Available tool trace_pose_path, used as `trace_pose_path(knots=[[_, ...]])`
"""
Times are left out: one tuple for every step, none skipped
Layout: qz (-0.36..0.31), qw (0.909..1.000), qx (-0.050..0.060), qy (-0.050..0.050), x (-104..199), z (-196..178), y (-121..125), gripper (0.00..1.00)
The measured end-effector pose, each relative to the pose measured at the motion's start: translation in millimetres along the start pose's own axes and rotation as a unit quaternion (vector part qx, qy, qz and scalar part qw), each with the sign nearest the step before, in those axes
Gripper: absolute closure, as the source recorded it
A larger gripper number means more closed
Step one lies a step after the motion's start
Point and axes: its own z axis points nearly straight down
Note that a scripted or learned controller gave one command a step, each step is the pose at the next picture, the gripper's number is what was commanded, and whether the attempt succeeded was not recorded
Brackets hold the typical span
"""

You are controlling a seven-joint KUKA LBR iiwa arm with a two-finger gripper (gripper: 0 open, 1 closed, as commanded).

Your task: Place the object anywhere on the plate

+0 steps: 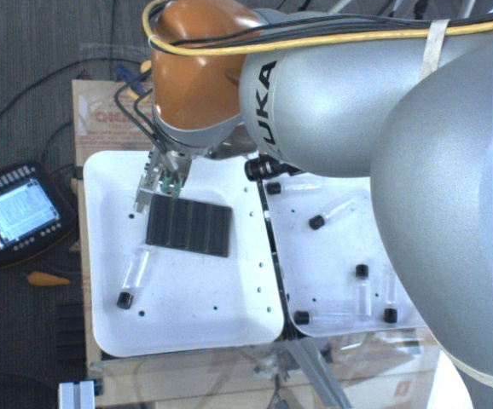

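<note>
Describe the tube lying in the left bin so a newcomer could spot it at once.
Start at the left white bin, whose middle holds a dark ribbed plate. Below the plate's left corner, near the bin's left wall, lies a clear tube with a black cap at its lower end. It is the only tube in that bin; the other capped tubes lie in the right bin.

A: Table (84, 118), what sits on it?
B: Two white bins side by side, touching. Left bin (101, 331), right bin (349, 326).
A: Anything else?
B: Printed cardboard (101, 118) lies flat under the left bin's far edge.
</note>
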Motion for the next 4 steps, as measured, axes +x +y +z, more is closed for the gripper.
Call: trace_pose_path(knots=[[-0.033,0.9995,0.000,0.003,97,51,-31,1.00],[-0.167,0.9859,-0.001,0.000,13,36,-4,1.00],[-0.166,0.9861,-0.002,0.000,-76,38,27,1.00],[-0.325,0.9456,-0.002,-0.001,-63,-78,23,1.00]])
